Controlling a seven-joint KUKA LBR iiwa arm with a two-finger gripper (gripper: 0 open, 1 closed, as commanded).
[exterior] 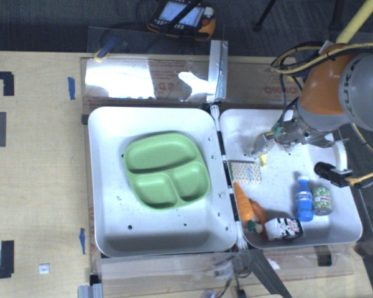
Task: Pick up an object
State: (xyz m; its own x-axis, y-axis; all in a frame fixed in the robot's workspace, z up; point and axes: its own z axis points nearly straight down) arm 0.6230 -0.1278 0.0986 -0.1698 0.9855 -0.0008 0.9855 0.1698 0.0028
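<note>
Nearest the camera, along the right bin's [354,231] front wall, lie a carrot [243,207] and a small carton [283,228], the carrot pressed close to the divider between the bins, the carton just beside its lower end. A little further in stand a blue bottle [304,199] and a green can [322,200], touching or nearly so, toward the bin's right side. A patterned packet [245,172] lies flat near the divider, mid-bin. The left bin [105,222] holds a green tray [166,168] with three compartments, nothing in them. Farthest back, the gripper [268,143] hangs low over the right bin's rear floor, the arm [336,92] coming in from the right; whether the jaws are open or closed cannot be told at this size, and no object is seen between them. A small yellow bit sits just below the tip, too small to name. Judgement: nothing is lifted yet; the pick is all ahead, with any object in the right bin a candidate. Open room: bare floor lies between the gripper and the packet, and in the bin's middle. The carrot and carton crowd the front wall and divider, a tight approach; the bottle and can stand together, so a grasp on one risks knocking the other.
</note>
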